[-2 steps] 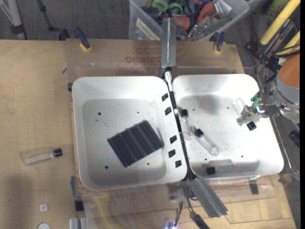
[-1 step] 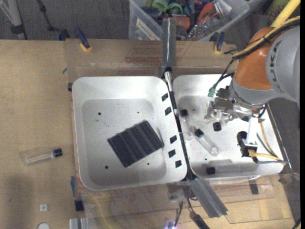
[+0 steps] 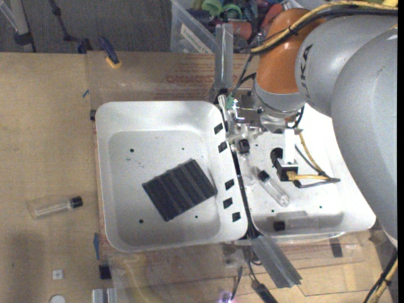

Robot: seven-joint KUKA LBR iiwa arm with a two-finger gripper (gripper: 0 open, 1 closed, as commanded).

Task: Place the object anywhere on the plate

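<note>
A dark ribbed plate [image 3: 178, 188] lies flat and turned at an angle in the left bin [image 3: 120, 122]. A small clear vial with a dark cap [image 3: 273, 187] lies on the floor of the right bin [image 3: 328, 216], close to the divider. My gripper [image 3: 242, 142] hangs under the orange wrist band over the right bin's left edge, up and to the left of the vial. I see nothing clearly held in it.
A metal divider rail [image 3: 228, 137] with black tabs runs between the bins. Another clear vial [image 3: 55, 205] lies on the bench left of the bins. A tub of coloured toys [image 3: 221, 8] stands at the back. Yellow and black cabling [image 3: 297, 175] hangs over the right bin.
</note>
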